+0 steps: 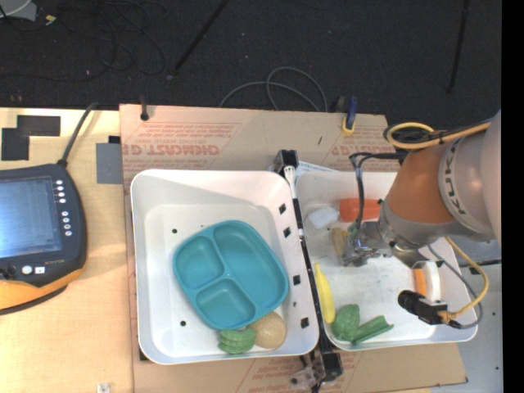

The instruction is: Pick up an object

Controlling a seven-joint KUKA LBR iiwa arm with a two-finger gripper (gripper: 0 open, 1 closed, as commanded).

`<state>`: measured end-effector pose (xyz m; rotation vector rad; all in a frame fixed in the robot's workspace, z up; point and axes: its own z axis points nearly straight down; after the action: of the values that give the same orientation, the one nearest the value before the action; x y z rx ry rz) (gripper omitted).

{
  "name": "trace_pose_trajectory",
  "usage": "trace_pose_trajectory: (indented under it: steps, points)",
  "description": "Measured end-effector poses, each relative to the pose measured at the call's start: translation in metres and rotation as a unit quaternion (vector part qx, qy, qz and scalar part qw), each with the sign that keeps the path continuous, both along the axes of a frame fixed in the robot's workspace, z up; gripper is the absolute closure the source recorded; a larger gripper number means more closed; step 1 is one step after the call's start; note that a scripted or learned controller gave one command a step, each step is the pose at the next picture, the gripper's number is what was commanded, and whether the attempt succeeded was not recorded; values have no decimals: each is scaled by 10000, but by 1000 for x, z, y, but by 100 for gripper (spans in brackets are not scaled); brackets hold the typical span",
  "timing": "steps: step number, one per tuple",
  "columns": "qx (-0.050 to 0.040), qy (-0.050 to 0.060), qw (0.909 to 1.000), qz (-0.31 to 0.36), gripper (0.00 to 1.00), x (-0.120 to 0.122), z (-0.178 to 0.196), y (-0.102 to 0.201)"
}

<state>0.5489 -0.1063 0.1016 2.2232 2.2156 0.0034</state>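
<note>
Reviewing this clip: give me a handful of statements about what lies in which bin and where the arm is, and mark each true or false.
1. The teal divided plate lies in the left bin. True.
2. The gripper is down in the left bin. False: it is in the right bin, near that bin's upper middle.
3. A yellow banana-shaped item lies along the right bin's left wall. True.
4. The orange object sits on the teal plate. False: it is in the right bin, near its back wall.
5. A green item lies at the right bin's front edge. True.
</note>
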Motion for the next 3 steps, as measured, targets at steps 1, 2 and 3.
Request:
trace_pose_trajectory:
  steps: [1, 2, 3]
  points:
    - [3, 41, 10000, -2, 100, -32, 10, -50]
    - [10, 36, 10000, 2, 0, -31, 9, -48]
    - [-52, -19, 10000, 4, 0, -27, -11, 12]
